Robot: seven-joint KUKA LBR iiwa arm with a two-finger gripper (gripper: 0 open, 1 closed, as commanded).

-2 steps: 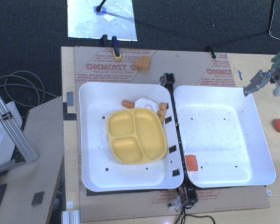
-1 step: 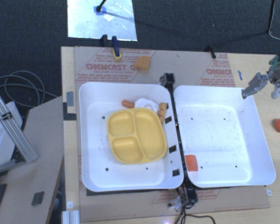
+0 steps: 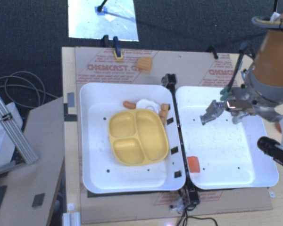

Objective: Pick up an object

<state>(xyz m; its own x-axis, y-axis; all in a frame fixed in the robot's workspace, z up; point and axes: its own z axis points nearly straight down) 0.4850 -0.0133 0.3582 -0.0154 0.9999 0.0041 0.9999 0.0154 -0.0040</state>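
Near edge, right bin (image 3: 236, 149): one small orange block (image 3: 193, 164) lies flat on the white floor in the near-left corner, close to the wall it shares with the other bin. Nothing touches it. It is the only loose thing in this bin.

Left bin (image 3: 96, 126): a yellow plate (image 3: 137, 136) with three compartments sits about in the middle, turned a little off square. Its compartments look bare.

Mid-depth, right bin: the gripper (image 3: 211, 114) hangs over the far-left part of the floor, pointing down and toward the left bin. It is well apart from the orange block, which lies nearer the camera. Open or closed: cannot tell (the tip is a grey blur against the white). Nothing can be seen in its grip. The arm's orange band (image 3: 273, 55) rises behind it at the right.

Far side of the left bin, just beyond the plate's rim: a short orange sausage shape (image 3: 129, 105), a white piece (image 3: 147, 105) beside it, half hidden by the plate, and a small tan peg (image 3: 164, 112) near the dividing wall.

Beyond the bins, on the bench (image 3: 203, 65): a tan wedge (image 3: 144, 63) lies on the board with red lettering. A blue and yellow clamp (image 3: 117, 48) grips the far edge.

Farthest: a shiny grey sheet (image 3: 103, 13) lies flat on the dark floor.
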